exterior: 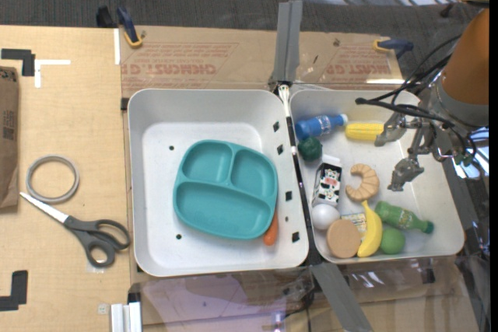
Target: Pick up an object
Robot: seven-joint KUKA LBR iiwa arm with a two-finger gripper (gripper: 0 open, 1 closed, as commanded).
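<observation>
Two shallow white bins sit side by side on the bench. The left bin (148,167) holds a teal divided tray (226,189) lying flat near its middle, with bare floor along the far, left and near walls. An orange carrot (271,232) lies tucked against the tray's near right corner, close to the wall shared with the other bin.

The right bin (447,245) is crowded along its left and near sides. At the far left lie a blue bottle (319,125) and, just right of it, a yellow cylinder (363,131). A dark green ball (310,148) sits beside the shared wall. Nearer lie a small black-and-white carton (329,183), a croissant (362,182), a white ball (324,215), a round tan disc (343,238), a banana (371,229), a green fruit (393,240) and a green bottle (402,217). The banana touches the disc and the green fruit.

The gripper (406,155) hangs over the right bin's right half, above bare white floor, right of the croissant and far of the green bottle. Its fingers (400,173) hold nothing; whether they are spread or closed cannot be told.

On the bench left of the bins lie a tape roll (52,177) and scissors (84,229).
</observation>
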